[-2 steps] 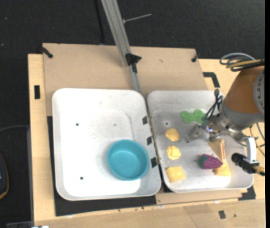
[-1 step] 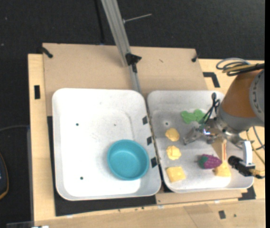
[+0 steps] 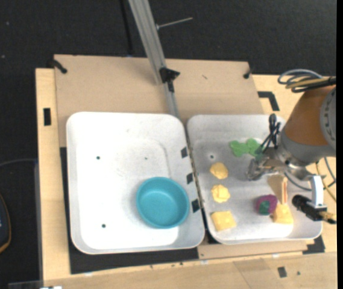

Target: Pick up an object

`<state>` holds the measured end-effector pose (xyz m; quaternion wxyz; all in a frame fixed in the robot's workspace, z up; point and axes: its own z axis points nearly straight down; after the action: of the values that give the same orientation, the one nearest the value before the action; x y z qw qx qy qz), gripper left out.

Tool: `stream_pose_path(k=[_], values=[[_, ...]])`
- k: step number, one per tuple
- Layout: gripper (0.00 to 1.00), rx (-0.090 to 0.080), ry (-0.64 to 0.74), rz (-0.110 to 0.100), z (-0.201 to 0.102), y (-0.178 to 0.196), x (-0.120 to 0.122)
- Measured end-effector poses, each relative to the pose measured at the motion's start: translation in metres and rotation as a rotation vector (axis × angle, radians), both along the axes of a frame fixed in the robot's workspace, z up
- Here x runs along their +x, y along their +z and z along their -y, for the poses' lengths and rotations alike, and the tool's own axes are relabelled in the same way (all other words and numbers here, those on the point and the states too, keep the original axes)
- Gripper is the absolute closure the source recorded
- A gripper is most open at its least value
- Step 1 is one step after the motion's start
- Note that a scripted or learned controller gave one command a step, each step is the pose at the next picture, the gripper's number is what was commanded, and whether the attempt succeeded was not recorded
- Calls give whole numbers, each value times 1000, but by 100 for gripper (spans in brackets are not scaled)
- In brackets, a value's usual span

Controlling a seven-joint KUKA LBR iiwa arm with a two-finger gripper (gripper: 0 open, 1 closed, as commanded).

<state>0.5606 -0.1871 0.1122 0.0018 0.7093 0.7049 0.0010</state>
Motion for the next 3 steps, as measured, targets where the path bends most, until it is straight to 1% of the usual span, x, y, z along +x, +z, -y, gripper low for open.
stream_pose_path(k=[1,2,3], values=[[100,1,9,-2,-6,43,2],[100,-1,8,-2,5,90,4],[100,-1,10,3,4,134,5]])
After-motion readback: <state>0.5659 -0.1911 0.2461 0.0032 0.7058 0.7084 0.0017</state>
